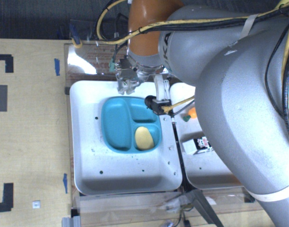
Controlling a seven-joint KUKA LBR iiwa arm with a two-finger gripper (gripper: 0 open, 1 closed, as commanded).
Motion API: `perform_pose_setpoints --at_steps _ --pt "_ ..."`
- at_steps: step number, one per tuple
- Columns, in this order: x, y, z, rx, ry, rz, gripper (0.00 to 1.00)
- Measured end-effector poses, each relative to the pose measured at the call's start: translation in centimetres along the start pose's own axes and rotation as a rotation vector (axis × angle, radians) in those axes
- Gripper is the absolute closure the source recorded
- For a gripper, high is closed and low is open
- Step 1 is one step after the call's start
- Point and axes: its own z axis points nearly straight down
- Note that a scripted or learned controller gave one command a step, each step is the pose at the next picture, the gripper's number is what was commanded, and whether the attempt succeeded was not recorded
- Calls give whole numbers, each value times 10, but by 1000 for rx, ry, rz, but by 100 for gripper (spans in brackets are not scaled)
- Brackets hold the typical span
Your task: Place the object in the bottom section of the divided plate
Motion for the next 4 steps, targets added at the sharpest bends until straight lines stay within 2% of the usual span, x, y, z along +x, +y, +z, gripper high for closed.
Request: perform_pose_setpoints --at_steps 1,2,3,4 --pt "27 3 -49 4 -1 230 100" --pt "50 5 -56 6 -3 524 100" --pt "48 5 -27 10 -5 1019 100" --pt "23 -19 71 5 7 1319 100"
